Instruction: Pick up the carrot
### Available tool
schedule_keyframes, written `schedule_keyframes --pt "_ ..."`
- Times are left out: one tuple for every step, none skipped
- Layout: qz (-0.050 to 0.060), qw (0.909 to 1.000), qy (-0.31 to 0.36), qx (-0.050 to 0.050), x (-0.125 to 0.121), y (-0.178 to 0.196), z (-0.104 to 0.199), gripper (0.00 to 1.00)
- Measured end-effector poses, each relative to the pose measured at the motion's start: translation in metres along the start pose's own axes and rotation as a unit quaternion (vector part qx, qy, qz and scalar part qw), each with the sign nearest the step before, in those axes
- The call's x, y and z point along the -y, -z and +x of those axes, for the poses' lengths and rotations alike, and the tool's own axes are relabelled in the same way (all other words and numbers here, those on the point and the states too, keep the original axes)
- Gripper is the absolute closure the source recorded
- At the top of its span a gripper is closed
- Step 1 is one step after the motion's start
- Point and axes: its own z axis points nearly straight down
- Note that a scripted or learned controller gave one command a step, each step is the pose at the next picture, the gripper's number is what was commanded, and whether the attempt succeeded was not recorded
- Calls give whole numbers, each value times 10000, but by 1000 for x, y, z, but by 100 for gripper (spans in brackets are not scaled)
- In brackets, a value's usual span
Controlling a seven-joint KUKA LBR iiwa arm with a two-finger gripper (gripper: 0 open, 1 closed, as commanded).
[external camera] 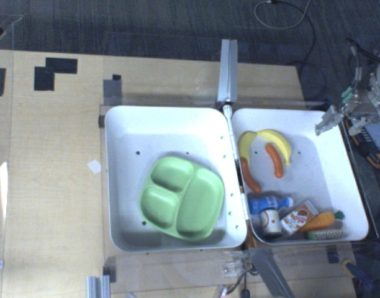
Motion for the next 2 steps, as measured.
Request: schedule_keyframes --pt "7 9999 -110 -1 104 -49 -20 0" --pt "-1 9971 -767 -4 103 -76 11 0"
